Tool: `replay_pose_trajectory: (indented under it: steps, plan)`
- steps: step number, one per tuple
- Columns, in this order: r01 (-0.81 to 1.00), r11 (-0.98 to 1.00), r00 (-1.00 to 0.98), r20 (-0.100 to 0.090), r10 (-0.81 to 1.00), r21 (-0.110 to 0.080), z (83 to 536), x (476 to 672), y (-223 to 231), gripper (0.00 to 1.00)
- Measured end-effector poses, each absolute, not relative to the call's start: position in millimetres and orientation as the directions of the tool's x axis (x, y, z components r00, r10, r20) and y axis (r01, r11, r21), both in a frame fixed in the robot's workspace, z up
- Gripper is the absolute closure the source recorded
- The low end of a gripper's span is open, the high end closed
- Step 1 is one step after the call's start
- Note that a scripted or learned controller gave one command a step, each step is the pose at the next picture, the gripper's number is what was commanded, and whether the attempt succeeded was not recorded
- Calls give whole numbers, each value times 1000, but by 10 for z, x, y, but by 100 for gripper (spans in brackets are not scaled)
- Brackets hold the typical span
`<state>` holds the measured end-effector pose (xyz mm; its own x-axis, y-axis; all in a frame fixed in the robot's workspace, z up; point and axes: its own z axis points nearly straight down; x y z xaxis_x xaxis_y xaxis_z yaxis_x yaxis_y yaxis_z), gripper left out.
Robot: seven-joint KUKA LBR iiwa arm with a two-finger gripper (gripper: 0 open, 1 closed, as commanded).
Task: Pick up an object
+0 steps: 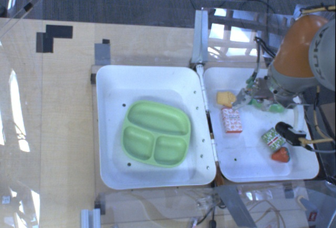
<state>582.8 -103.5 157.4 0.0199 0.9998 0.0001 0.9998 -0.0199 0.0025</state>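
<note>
In the right bin [252,161] lie a yellow piece [226,98], a red and white carton [231,120], a green and white patterned box [273,138] and a red strawberry-like piece [281,155]. A small green piece [276,108] peeks out from under the arm. My gripper [245,97] hangs over the upper middle of this bin, just right of the yellow piece and above the carton. I see nothing held in it.
The left bin [110,116] holds a green divided plate [156,133]. A raised rim [206,116] separates the two bins. The grey and orange arm [302,53] covers the right bin's upper right corner. A metal frame [231,32] stands behind the right bin.
</note>
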Motion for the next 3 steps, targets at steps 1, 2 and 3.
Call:
replay_pose_trajectory:
  steps: [1, 2, 3]
  plan:
    - [998, -66, 66, 0, 998, 12, 893, 5708, -893, 0]
    - [998, -65, 65, 2, 998, 19, 1008, 5735, -873, 100]
    - [985, -172, 172, 0, 985, 10, 2416, 5948, -613, 100]
